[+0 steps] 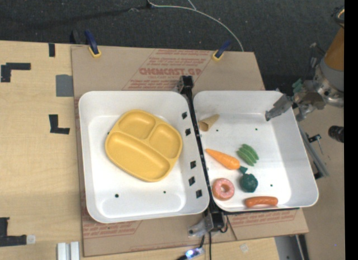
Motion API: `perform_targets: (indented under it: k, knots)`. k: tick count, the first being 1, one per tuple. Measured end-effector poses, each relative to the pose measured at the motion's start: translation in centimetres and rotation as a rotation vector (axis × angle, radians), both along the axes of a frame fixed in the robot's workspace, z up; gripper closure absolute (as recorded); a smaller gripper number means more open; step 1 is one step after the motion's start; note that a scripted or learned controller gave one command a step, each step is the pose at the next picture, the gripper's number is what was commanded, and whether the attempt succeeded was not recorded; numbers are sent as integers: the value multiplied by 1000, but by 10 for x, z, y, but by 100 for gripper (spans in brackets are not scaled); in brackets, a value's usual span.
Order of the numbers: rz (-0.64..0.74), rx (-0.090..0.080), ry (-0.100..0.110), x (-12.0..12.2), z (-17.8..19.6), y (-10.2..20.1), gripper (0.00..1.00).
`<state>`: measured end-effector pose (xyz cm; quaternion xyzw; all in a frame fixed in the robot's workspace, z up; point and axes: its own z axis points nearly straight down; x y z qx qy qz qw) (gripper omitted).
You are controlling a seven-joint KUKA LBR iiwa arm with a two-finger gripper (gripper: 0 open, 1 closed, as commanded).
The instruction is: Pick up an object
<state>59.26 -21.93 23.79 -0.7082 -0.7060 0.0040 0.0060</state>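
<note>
The right bin (291, 141) holds several toy foods. A tan cone (208, 122) lies near its upper left corner and an orange carrot (222, 159) at mid left. A light green ridged piece (248, 154) sits by the carrot, with a dark green broccoli (249, 183) below it. Along the front are a pink donut (224, 188) and a red sausage (261, 201). My gripper (285, 113) hangs over the bin's upper right rim, open, with nothing between its fingers. It is well apart from all the foods.
A yellow divided plate (144, 144) lies in the left bin (89, 158). A black divider with clips (193, 141) runs between the bins. Both stand on a cardboard sheet (168, 66) held by blue clamps. A white cable (212, 21) loops behind.
</note>
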Motion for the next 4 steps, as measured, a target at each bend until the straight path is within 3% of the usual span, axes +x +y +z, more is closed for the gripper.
perform_targets:
  k: [1,3,4]
  knots:
    - [4,-3,-13,3,8,1,0]
    - [4,-2,-6,6,-107,10,0]
    - [5,-6,-15,7,-155,10,0]
